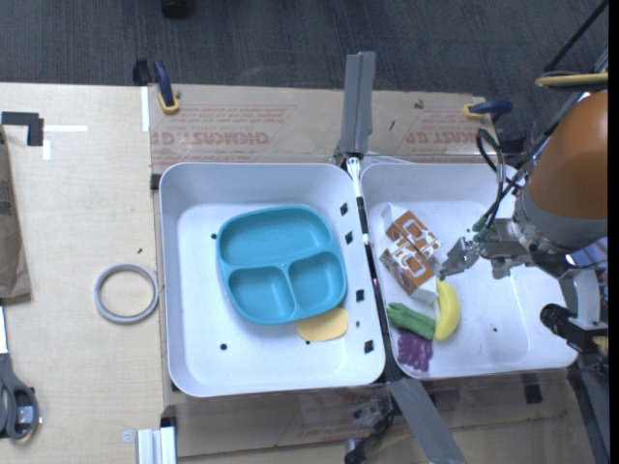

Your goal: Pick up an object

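Two white bins sat side by side on the bench; left bin (pixel 184 288) held a blue three-compartment plate (pixel 280 264), with a flat yellow piece (pixel 325 326) poking out from under the plate's near right corner; right bin (pixel 503 341) held the graspable clutter, all bunched against its left side; orange-and-white patterned packet (pixel 410 251) lay tilted toward the far left of that bin; banana (pixel 447 307) lay just below and right of the packet, curving down; green pepper-like piece (pixel 410 318) sat to the banana's left, touching or nearly touching it; purple grape bunch (pixel 414 351) sat right under the green piece near the bin's front wall; arm came in from the right, orange band (pixel 580 158) above, grey wrist below; gripper (pixel 462 255) hovered over the right bin, tips pointing left toward the packet; gripper was just right of the packet's right edge and just above the banana's top end, close to both; could not tell whether it touched either; nothing visibly between the fingers; finger spread too small and blurred to judge, so opening could not be told; outside the bins, a grey ring (pixel 127 292) lay on the bench left of the left bin; scissors (pixel 16 404) at the near left edge.
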`<state>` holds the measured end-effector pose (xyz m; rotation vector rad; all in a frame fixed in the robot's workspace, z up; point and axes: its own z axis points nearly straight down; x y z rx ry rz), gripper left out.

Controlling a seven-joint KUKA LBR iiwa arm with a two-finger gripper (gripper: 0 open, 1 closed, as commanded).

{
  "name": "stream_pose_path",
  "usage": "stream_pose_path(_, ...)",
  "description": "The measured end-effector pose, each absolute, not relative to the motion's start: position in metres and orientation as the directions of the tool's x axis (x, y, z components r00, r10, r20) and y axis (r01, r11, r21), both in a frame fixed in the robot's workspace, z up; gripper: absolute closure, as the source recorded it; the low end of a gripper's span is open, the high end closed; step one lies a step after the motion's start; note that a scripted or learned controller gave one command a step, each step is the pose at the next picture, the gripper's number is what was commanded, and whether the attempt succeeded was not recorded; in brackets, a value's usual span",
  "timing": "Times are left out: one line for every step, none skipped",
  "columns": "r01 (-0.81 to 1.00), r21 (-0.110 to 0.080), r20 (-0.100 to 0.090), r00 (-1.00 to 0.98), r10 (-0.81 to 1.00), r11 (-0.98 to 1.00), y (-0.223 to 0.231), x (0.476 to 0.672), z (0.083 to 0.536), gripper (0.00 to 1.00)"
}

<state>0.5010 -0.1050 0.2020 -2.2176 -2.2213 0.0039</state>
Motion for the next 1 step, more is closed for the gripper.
stream_pose_path(1.000, 0.000, 0.000, -0.011, 1.000, 0.011, -0.0968, 0.4777, 0.0963, 0.00)
